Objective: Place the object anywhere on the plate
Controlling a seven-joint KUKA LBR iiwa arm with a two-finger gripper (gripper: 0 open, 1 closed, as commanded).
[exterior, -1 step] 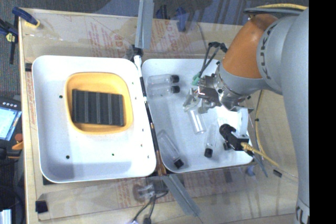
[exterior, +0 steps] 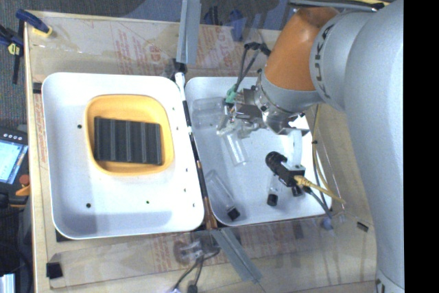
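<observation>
Right, we are early in this one, by our reading. The gripper (exterior: 232, 121) hangs low over the right bin (exterior: 254, 182), in its upper half. Whether its grip is spread or closed we cannot tell from up here, because the metal is lost in glare off see-through plastic. Nothing is visibly held, so we will not call a pick.

Just below the gripper lies a clear tube (exterior: 236, 149). That looks to us like the likeliest candidate for the object, though that is a judgement. Beside the gripper, toward the wall shared with the other bin, sits a clear cup-like piece (exterior: 201, 113). Lower down lies a second clear tube (exterior: 218, 190) with a black cap (exterior: 233, 213) at its near end. A small black piece (exterior: 272, 200) lies further right on the bin floor.

Over in the left bin (exterior: 68, 209) sits the yellow plate (exterior: 127, 101), with a dark ribbed centre and nothing loose on it that we can see. So nothing is delivered. All of the work is left: a secure grasp, a lift clear of the wall between the bins, a carry across, and a release on the plate.
</observation>
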